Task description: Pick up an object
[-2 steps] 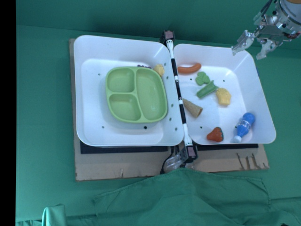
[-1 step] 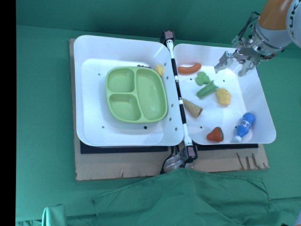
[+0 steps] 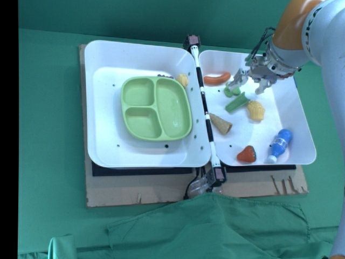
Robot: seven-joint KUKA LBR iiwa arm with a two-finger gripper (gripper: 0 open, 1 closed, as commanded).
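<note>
A: Where is the hand (image 3: 249,83) right now?

B: Over the back of the right-hand shallow white plastic bin (image 3: 302,124), hanging just above the green celery-like toy stick (image 3: 236,102), with its two fingers spread apart and nothing between them. My guess is they are parted so they can drop astride something.

A: Which thing?

B: Most likely the green stick, or the small green piece (image 3: 232,91) just behind it; both lie almost under the fingertips. The red toy sausage (image 3: 216,78) is near, toward the divider.

A: And the rest?

B: A yellow knobbly toy (image 3: 255,110) sits just beside the stick, a tan cone (image 3: 220,123) lies nearer the middle, and a red strawberry (image 3: 247,154) and a small blue bottle (image 3: 279,144) sit at the front. The pieces lie scattered and mostly apart, which leaves room for fingers.

A: The left bin?

B: The left white bin (image 3: 102,63) holds a light green three-compartment plastic plate (image 3: 156,108), with a small yellow toy (image 3: 183,80) at its far corner.
</note>
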